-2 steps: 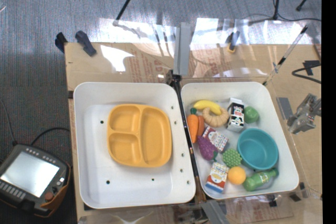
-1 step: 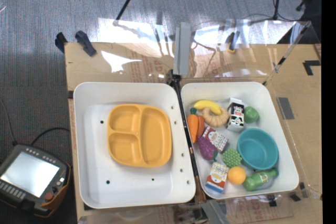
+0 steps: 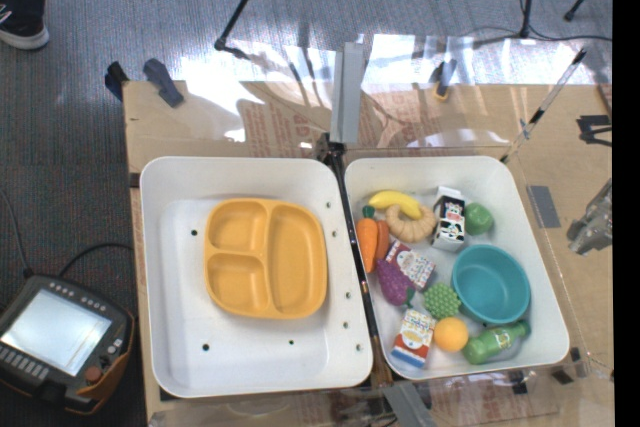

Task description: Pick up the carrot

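Far left on the grey carpet sits a teach pendant (image 3: 58, 340), screen lit. Next, the left bin (image 3: 170, 335) holds a yellow divided plate (image 3: 266, 257), with bare white floor all round it. Across the divider, the carrot (image 3: 369, 243) lies in the right bin (image 3: 530, 215), hard against that bin's left wall: orange, tapered, green top pointing away from us, its right side touching a purple eggplant (image 3: 391, 282) and a snack packet (image 3: 410, 265). A banana (image 3: 393, 201) curves just above it. Further right, a small milk carton (image 3: 451, 218), a teal bowl (image 3: 490, 284), an orange ball (image 3: 451, 334). Crowded in there; little space beside the carrot. At the far right edge, the gripper (image 3: 592, 227) hangs outside the bin over cardboard; whether its fingers are apart, cannot tell.
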